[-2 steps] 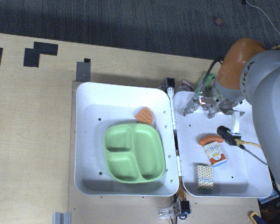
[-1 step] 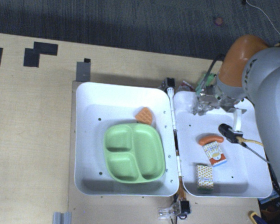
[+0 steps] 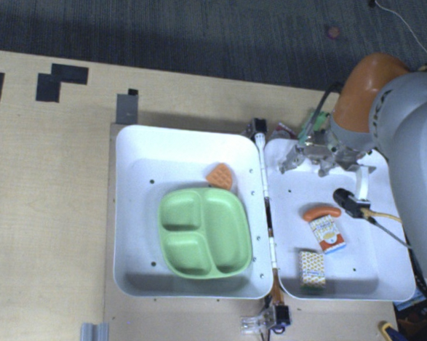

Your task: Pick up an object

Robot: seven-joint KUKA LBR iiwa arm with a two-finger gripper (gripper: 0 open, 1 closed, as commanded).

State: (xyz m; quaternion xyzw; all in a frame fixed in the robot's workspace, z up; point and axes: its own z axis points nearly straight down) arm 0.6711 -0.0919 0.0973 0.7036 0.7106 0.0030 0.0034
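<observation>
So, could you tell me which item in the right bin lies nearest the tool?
The orange sausage; the printed packet and the speckled yellow block lie farther from the tool.

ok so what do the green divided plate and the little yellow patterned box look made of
Green divided plate: likely moulded plastic with a satin finish, judging by its even colour and rounded compartment ridges. Small yellow patterned box: probably printed cardboard, from its flat faces and squared edges, though it is too small to confirm.
</observation>
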